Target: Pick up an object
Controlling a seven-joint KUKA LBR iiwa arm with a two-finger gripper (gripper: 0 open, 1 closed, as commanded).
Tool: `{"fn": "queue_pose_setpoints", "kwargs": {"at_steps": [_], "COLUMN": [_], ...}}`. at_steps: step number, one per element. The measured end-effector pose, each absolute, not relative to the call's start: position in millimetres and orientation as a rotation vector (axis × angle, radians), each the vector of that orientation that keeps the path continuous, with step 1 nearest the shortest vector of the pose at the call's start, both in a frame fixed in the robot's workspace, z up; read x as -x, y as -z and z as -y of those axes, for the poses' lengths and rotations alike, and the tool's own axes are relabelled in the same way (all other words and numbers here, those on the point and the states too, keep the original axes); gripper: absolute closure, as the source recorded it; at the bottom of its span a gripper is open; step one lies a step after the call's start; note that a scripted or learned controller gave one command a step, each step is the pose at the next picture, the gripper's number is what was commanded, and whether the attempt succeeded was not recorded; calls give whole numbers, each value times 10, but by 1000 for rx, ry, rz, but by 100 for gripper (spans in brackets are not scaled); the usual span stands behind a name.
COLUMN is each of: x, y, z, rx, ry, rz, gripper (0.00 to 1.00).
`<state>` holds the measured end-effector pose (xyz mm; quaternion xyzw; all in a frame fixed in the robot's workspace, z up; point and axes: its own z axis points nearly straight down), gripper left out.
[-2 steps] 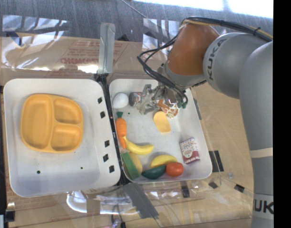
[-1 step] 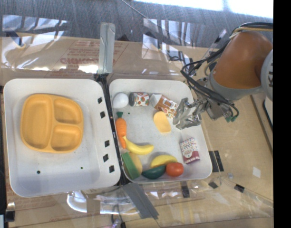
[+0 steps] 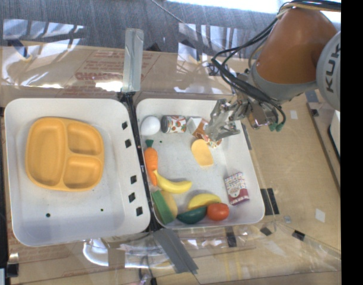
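Tomato lies at right bin front; packet label unreadable. "KU" marks arm. Gripper aperture: cannot tell.

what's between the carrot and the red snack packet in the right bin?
In the camera view, between the carrot and the red snack packet lies a banana, close to the carrot; the rest is bare bin floor.

Yellow divided tray in the left bin
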<state>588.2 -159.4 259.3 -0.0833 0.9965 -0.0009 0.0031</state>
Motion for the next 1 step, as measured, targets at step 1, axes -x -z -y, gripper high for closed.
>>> {"fn": "queue_pose_setpoints", "kwargs": {"at_steps": [1], "x": [-6465], "y": [-2375], "z": [916], "rx": [217], "ry": [-2], "rz": [-3133], "gripper": [100]}}
